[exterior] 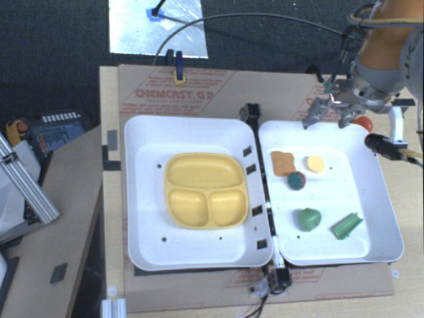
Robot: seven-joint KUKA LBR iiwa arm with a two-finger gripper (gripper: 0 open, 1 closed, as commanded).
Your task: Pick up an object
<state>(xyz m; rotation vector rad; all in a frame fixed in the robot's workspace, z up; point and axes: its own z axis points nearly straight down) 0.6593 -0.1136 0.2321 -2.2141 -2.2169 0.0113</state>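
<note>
My gripper [330, 116] hangs over the far edge of the right bin [377, 197], fingers spread open with nothing between them. Below it in that bin lie an orange-brown flat piece [283, 162], a round yellow piece [315, 163], a small dark green and red ball [296, 180], a green pepper-like object [308, 218] and a green elongated piece [346, 225]. A red object [362, 122] peeks out at the bin's far right corner, partly hidden behind the gripper.
The left bin [142, 177] holds a yellow three-compartment tray [205, 189]. A black clamp [252, 113] sits between the bins at the far edge. Cables and a black fitting [384, 144] run along the right bin's right rim.
</note>
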